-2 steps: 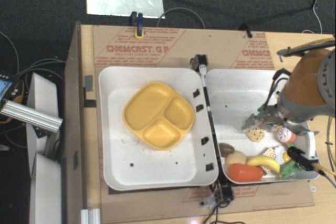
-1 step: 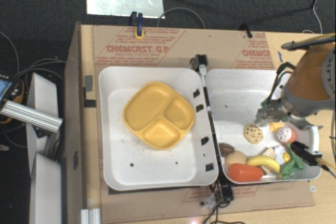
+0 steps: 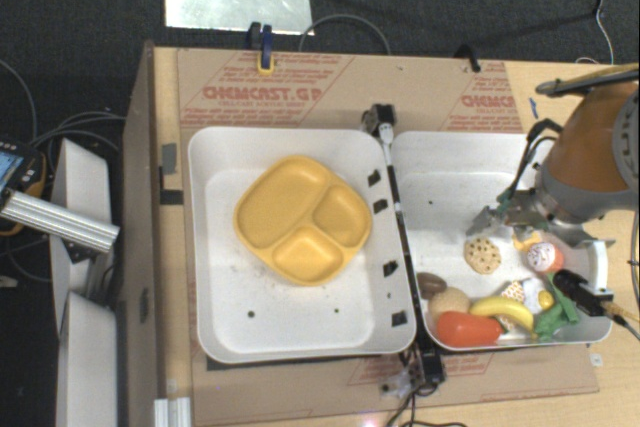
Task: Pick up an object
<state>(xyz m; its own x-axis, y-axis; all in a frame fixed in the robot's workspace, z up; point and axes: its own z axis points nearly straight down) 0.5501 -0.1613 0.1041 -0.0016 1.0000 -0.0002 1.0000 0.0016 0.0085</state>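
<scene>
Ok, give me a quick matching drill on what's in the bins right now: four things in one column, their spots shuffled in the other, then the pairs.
Things:
1. yellow divided plate
2. cookie
3. banana
4. red pepper

Places:
A. right bin, front edge, nearest the divider between the bins
B. middle of the left bin
C. right bin, just below the gripper
D. right bin, just right of and above the red item

Pairs: 1-B, 2-C, 3-D, 4-A

The arm (image 3: 590,160) (orange-banded) reaches in from the right, wrist lowered.
</scene>
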